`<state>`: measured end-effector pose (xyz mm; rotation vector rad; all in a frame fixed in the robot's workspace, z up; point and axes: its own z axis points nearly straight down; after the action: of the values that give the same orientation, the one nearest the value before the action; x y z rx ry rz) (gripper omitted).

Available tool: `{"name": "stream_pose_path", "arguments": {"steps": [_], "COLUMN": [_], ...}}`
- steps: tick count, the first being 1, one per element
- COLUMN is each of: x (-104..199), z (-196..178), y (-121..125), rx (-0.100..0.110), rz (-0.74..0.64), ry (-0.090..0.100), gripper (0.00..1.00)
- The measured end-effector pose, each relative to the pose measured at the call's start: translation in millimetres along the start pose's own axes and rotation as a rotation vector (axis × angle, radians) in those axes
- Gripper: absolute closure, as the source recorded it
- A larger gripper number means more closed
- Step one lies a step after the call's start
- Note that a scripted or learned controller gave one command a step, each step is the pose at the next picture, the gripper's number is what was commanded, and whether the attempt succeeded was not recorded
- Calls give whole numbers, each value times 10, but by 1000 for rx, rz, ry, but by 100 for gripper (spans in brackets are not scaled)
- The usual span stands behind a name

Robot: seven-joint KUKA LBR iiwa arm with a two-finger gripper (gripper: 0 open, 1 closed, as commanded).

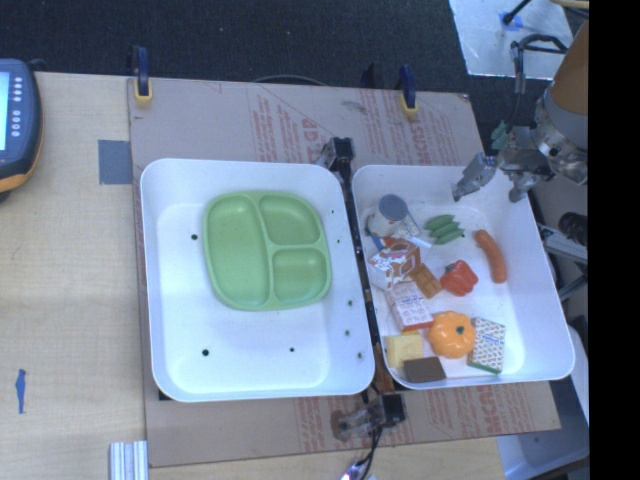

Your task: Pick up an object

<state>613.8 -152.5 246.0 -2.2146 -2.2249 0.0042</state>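
My gripper (494, 183) hangs over the far right corner of the right bin (545, 268), its two fingers spread apart with nothing between them. Below it in the bin lie a green pea pod (444, 229), an orange sausage (490, 255), a red pepper (459, 278), a grey can (391, 210), a crinkled snack packet (395, 263), an orange pumpkin-like fruit (451, 334), a yellow block (404, 349), a brown block (424, 370) and a patterned box (487, 345). The gripper touches none of them.
The left bin (170, 298) holds a green divided plate (268, 249). A metal clip (340, 153) sits at the far end of the seam between the bins. A handheld pendant (17, 118) lies at the bench's left edge. Blue clamps (141, 73) hold the board.
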Motion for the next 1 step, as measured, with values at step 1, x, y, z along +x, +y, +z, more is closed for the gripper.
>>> {"name": "stream_pose_path", "arguments": {"steps": [1], "x": [27], "z": [1594], "y": [447], "rx": [-3], "rz": [-4], "ry": [0], "gripper": [0]}}
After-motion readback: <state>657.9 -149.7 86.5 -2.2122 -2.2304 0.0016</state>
